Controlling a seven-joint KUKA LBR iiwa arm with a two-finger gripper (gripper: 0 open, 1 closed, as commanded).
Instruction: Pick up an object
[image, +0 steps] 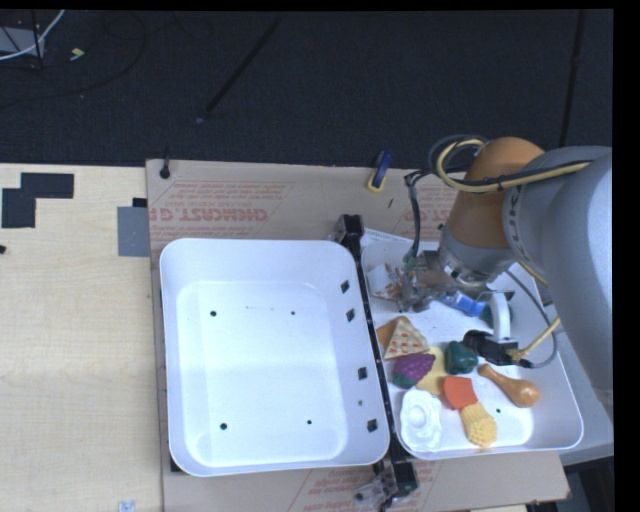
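Observation:
The right bin (570, 425) holds several small toy foods. A tan waffle-like wedge (403, 338) lies near its left wall, with a purple piece (412, 368) just below it. Further right are a dark green piece (461, 356), an orange-red block (459, 392), a yellow corn-like piece (481, 429), a white lumpy piece (421, 420) and a brown wooden-looking drumstick shape (510, 386). A blue-and-white item (470, 303) lies under the arm. My gripper (412, 285) is low in the bin's upper left part, over a dark cluttered spot. Its tips are hard to make out.
The left bin (180, 300) sits beside the right one, joined by a black clamp strip (362, 320). Both rest on a cardboard sheet (250, 200) on the wooden bench. A blue-and-yellow clip (379, 171) sits at the cardboard's far edge. The grey arm (560, 220) fills the right side.

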